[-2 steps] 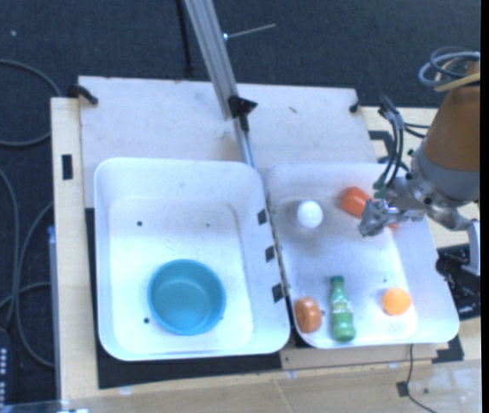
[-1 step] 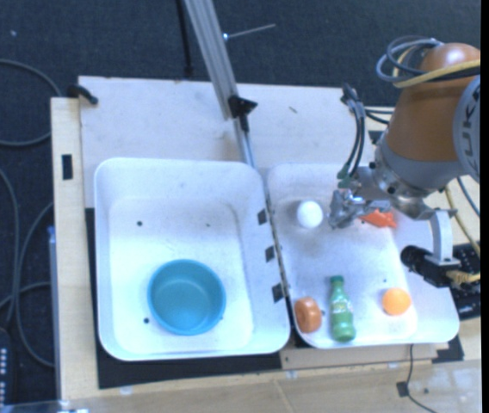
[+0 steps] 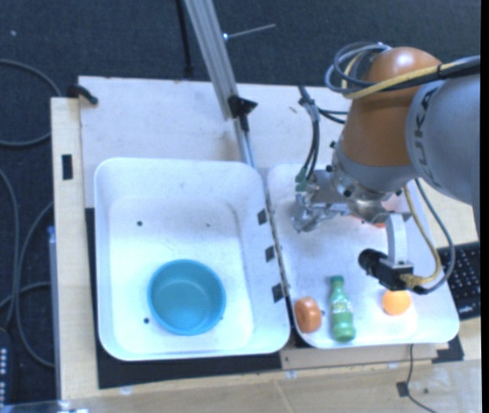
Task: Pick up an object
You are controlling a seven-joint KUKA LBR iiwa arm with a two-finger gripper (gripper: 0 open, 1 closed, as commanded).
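half the right bin (image 3: 434, 329) hidden by arm (image 3: 417, 136).

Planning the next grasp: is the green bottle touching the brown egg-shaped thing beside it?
Apart. The camera view shows a thin strip of white bin floor between the green bottle and the brown egg-shaped thing.

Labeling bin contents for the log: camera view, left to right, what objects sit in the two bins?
Blue bowl in the left bin → orange-brown egg-shaped item → green bottle → small orange ball, the last three in the right bin.
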